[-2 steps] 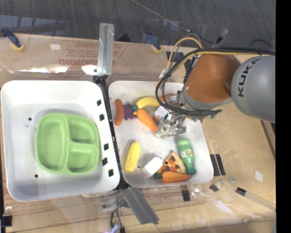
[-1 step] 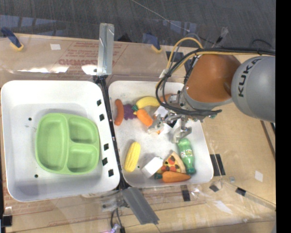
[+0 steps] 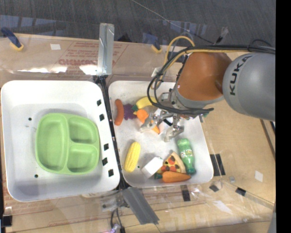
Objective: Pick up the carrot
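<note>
Over the right bin (image 3: 203,149), my pincer (image 3: 161,126) hangs low in the upper half, among the toy foods. I cannot tell from this slanted view if it holds anything; a small orange piece (image 3: 156,129) is seen just at it, but what that piece is I cannot say. The carrot (image 3: 175,177) lies flat at the near wall of the same bin, pointing along the wall, and apart from my pincer. It touches the pizza slice (image 3: 173,163) and lies just beside the white block (image 3: 152,167), with the green bottle (image 3: 185,154) close on its right side. I judge this crowding makes the approach difficult: coming from above with the opening across the carrot seems best (the wall leaves little room on that side). The corn (image 3: 132,156), the sausage (image 3: 119,111) and the banana (image 3: 144,102) are further away and should not disturb. On the left, the other bin (image 3: 19,96) carries a green plate (image 3: 67,142).
</note>
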